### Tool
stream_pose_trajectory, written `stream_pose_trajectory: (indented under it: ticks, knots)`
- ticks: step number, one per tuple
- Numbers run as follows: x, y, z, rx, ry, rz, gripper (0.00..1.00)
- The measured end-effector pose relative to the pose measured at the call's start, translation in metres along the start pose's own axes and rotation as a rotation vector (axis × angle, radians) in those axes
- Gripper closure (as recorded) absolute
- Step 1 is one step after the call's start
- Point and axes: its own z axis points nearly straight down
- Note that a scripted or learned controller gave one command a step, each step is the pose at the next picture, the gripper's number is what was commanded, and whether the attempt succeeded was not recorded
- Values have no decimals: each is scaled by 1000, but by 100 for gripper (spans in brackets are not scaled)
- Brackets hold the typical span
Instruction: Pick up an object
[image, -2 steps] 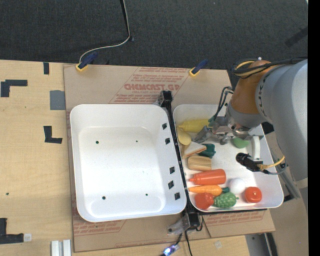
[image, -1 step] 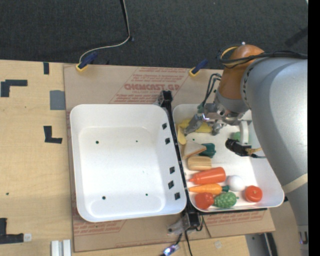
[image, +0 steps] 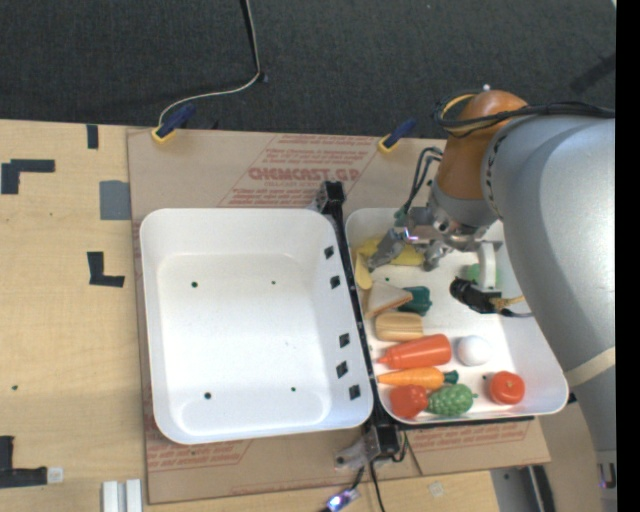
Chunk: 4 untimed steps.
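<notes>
My gripper (image: 406, 256) hangs over the far end of the right bin (image: 535, 345), its fingers spread open with nothing held between them. A yellow toy piece (image: 371, 248) lies just beside the left fingertip (image: 381, 257), against the bin's left wall. Nearer the camera lie a tan wedge (image: 388, 300), a dark green piece (image: 418, 296) and a tan bun (image: 398, 326). Further forward lie a red-orange pepper (image: 415, 351), a white egg (image: 471, 350), a carrot (image: 410, 378), a tomato (image: 507, 388), a green broccoli (image: 451, 400) and a red piece (image: 404, 402).
The left bin (image: 240, 320) stands beside the right one, with a black divider (image: 342, 290) along their shared edge. Both rest on a cardboard sheet (image: 280, 170). The grey arm (image: 560, 220) covers the right bin's far right side.
</notes>
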Motion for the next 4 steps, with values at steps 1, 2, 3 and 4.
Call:
stream_pose_trajectory:
  ticks: [1, 2, 3, 4]
  knots:
    - [4, -1, 0, -1, -7, 4, 0]
    - [2, 0, 0, 0, -2, 2, 0]
    - [-1, -5, -7, 18, -6, 4, 100]
    - [0, -4, -7, 14, -6, 2, 0]
